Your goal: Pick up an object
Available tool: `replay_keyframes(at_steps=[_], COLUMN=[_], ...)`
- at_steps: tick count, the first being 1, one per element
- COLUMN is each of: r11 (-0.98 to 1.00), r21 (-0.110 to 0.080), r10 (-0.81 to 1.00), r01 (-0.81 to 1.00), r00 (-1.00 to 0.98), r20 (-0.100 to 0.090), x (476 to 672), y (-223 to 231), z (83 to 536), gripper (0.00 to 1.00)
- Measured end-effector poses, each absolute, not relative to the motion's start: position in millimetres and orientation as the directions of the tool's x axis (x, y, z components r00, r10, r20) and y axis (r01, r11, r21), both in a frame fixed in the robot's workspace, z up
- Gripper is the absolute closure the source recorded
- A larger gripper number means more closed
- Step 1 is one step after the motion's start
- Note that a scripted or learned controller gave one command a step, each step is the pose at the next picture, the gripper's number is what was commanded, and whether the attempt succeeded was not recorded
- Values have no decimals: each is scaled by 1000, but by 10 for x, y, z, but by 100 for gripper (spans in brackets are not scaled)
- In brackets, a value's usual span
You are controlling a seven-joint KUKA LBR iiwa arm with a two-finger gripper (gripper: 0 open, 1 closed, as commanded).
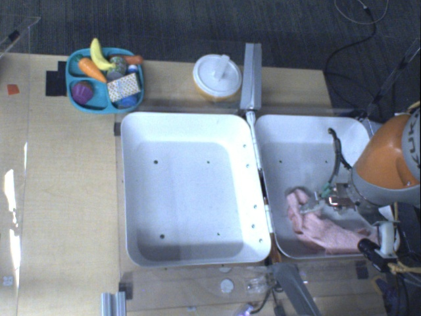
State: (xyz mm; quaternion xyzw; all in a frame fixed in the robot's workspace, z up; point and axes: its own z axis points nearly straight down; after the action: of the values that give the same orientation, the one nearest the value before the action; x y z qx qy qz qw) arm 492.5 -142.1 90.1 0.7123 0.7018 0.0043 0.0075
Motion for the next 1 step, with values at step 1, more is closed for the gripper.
replay_keyframes(at_steps=[1], r11=[64], r21=[0], r10=[998], r01=[998], r00=[-64], r20=[0], x=[5266], y=[-1146], z=[1509], gripper=[0])
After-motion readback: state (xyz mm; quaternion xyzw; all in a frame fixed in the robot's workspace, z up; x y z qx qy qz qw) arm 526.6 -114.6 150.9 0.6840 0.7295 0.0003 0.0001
